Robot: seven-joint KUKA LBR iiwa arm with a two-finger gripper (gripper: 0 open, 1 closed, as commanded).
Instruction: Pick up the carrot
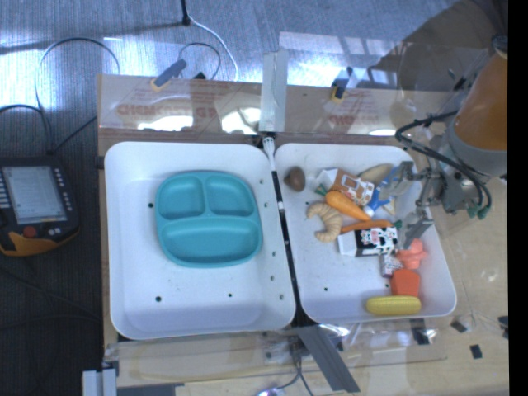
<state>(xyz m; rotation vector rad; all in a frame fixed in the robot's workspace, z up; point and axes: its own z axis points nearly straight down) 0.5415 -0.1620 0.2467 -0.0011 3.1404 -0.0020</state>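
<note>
The carrot (348, 205) is orange and tapered. It lies slantwise in the middle of the right bin (330, 291), between a tan croissant (327, 219) and a small printed packet (355, 187). My gripper (410, 198) hangs over the right part of that bin, to the right of the carrot and apart from it. Its two fingers stand open, one toward the back and one toward the front, with nothing held between them. The carrot's thin end points toward the gripper.
Around the carrot lie a brown ball (294, 177), a cow-patterned carton (376, 239), a beige piece (376, 172), red-orange toys (407, 269) and a yellow piece (393, 305). The left bin (132, 287) holds a teal divided plate (208, 219). A pendant (33, 198) sits far left.
</note>
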